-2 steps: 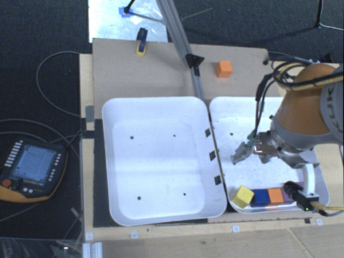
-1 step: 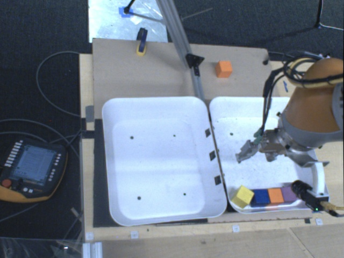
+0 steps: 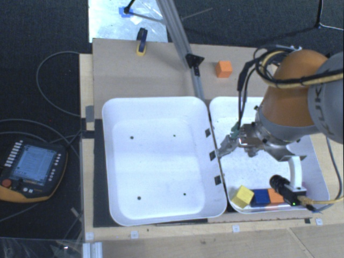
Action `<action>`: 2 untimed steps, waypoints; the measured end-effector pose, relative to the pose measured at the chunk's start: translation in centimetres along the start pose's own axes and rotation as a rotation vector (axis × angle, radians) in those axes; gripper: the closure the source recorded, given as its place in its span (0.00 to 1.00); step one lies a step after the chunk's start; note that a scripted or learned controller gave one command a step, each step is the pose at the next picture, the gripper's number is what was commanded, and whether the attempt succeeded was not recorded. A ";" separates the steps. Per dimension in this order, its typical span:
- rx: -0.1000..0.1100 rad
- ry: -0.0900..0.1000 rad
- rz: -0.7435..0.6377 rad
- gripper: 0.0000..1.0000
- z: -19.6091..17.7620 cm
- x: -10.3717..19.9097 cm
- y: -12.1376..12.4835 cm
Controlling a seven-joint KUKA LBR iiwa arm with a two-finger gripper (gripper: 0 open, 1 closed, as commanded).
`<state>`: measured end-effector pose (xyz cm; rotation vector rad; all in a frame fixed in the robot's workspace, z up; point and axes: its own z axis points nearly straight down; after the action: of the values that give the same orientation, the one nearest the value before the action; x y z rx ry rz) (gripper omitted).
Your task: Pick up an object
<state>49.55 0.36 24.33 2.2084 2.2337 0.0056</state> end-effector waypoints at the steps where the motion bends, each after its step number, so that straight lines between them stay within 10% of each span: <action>1: 0.003 -0.002 0.010 0.00 2.0 -0.9 -1.1; 2: -0.001 -0.003 0.012 0.00 0.4 -3.5 0.4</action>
<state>49.97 -3.11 23.96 2.2200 2.2179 0.0030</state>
